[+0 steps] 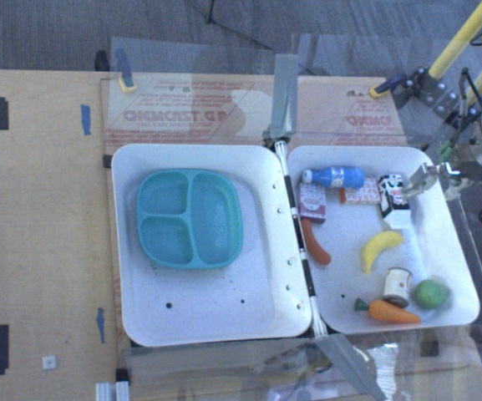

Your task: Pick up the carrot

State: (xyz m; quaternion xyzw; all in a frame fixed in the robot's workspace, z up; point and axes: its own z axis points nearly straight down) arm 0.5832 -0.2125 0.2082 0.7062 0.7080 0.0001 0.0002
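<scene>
Carrot (393, 311) lies at the near edge of the right bin (341, 303), long axis roughly left-right, green stub left and tapered orange tip right, just beside a small can (397, 286) and a green ball (431, 294). Gripper (424, 178) sits at the bin's far right rim, so the carrot is well toward the camera from it; can't tell how its fingers stand. Carrot looks smooth, hard plastic; a curved yellow banana (380, 248) lies between.

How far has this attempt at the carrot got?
Nothing looks done yet: the carrot lies in the right bin at its near edge, beside the green ball. The gripper sits over the bin's far right corner, away from it. Approach, grasp and lift remain.
</scene>
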